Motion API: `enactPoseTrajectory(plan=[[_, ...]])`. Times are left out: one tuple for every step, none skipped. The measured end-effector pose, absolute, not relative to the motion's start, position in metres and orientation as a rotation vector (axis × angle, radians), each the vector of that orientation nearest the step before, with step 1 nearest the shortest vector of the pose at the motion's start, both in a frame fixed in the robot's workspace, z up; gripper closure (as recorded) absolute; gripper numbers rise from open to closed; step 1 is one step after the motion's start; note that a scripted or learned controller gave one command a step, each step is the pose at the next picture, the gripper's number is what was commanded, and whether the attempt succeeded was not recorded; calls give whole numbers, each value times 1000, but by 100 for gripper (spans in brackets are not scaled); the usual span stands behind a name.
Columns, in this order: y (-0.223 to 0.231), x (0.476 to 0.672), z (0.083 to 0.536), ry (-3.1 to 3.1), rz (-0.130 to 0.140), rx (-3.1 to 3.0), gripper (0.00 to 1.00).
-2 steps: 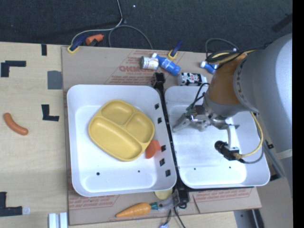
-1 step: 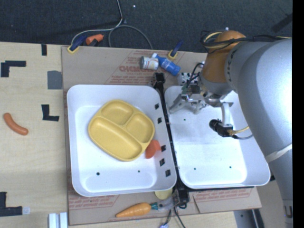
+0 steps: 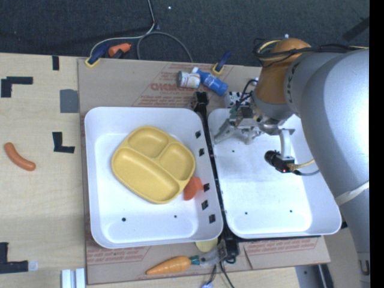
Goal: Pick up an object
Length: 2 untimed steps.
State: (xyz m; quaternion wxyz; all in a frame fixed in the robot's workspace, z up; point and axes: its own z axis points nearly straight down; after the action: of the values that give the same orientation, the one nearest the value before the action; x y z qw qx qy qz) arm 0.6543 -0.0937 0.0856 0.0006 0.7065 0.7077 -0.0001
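Bench front: toy carrot (image 3: 170, 264) lying on cardboard below the bins. Left bin (image 3: 102, 215): yellow divided plate (image 3: 153, 162); small orange piece (image 3: 192, 188) touching the plate's right edge, well apart from the gripper and across the divider. Right bin (image 3: 270, 215): gripper (image 3: 240, 128) low at the upper left corner; whether it is spread or pressed together cannot be told. Beyond the bins: blue-and-white bottle (image 3: 203, 80) on cardboard. Far left: orange sausage (image 3: 19, 156).
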Motion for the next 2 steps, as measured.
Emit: enactPoseTrajectory(plan=[[-97, 668, 85, 2226, -6, 2220, 0], [-95, 645, 86, 2219, 1, 2218, 0]])
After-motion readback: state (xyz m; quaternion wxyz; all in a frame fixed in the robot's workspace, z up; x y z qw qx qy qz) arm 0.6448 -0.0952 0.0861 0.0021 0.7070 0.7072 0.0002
